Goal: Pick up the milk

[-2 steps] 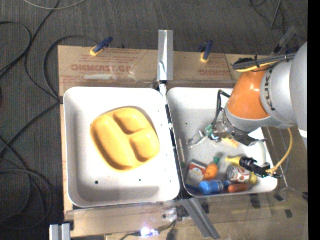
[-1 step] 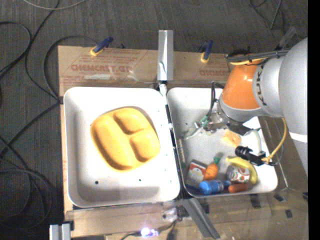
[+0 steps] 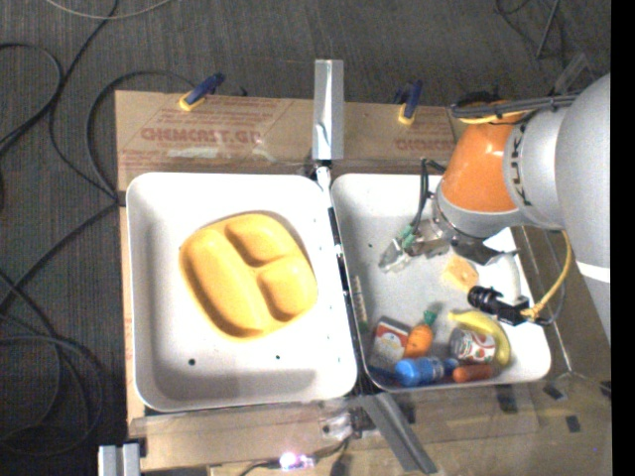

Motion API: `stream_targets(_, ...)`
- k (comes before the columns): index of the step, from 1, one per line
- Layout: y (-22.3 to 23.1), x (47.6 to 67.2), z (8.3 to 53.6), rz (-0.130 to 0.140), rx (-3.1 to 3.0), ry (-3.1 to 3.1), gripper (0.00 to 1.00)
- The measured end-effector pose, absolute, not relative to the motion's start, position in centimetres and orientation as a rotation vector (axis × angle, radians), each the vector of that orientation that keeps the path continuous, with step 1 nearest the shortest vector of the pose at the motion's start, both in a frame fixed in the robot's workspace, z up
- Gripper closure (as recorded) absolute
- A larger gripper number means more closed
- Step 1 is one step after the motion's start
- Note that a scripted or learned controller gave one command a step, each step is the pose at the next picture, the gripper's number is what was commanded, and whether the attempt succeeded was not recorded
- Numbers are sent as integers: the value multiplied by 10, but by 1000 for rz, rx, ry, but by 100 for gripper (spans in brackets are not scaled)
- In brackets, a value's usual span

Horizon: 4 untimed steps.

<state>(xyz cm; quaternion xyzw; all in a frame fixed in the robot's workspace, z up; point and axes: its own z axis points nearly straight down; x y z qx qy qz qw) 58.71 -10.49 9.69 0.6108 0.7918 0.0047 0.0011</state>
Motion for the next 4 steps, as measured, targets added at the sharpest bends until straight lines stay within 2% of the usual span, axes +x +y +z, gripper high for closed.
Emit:
stream_targets(1,-105,586,96,12,1919,2487,0)
stream_targets(2,-157,590,88,5,1474,2764,0)
stream_targets(3,-143,669,88,-4,1735,2619,0)
stream_targets(4,-112,660,88,-17,1458,2780,0)
